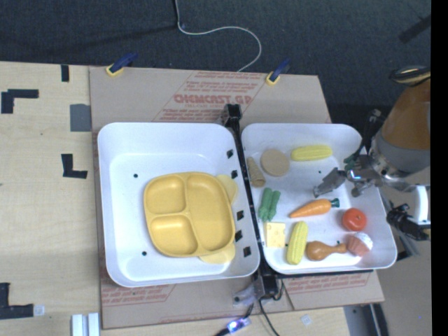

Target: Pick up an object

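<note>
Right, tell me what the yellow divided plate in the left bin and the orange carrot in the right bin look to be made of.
The yellow three-compartment plate looks like moulded plastic with a smooth, faintly glossy finish: uniform colour, rounded dividers. The orange carrot with a green stem seems to be toy plastic or rubber: flat, even colour and simplified shape, though the view leaves that open.

A grey arm (pixel 400 156) with an orange band (pixel 413 121) ends in dark metal jaws.

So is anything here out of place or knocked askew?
Mostly tidy. The yellow divided plate in the left bin sits skewed, on something pale yellow poking out beneath its edges. The toy foods lie scattered in the right bin.
</note>
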Robot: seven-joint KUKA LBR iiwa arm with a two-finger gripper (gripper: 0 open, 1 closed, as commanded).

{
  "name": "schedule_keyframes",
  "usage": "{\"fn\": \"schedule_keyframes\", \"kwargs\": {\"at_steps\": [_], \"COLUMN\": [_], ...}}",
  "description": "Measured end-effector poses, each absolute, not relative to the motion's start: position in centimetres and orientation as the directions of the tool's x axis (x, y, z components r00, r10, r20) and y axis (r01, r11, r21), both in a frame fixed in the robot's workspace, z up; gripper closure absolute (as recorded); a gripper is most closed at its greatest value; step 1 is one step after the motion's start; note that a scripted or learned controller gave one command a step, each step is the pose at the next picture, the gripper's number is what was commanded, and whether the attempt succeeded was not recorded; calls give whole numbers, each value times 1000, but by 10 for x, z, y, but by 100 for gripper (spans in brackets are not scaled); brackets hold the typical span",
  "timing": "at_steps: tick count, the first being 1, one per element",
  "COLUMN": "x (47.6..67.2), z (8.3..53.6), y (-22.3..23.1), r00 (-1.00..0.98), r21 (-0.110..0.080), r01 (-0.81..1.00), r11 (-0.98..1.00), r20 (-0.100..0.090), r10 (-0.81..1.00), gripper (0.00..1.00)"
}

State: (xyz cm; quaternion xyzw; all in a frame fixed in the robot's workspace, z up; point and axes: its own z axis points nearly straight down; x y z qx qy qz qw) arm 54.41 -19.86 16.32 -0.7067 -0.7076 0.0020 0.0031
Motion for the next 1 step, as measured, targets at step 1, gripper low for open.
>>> {"fn": "schedule_keyframes", "kwargs": {"at_steps": [1], "x": [546], "z": [99], "y": [-198], "r00": [-2], "r21": [-7], "r01": [1000], "r11": [2], "r20": [1], "r10": [1000], "gripper": [0]}}
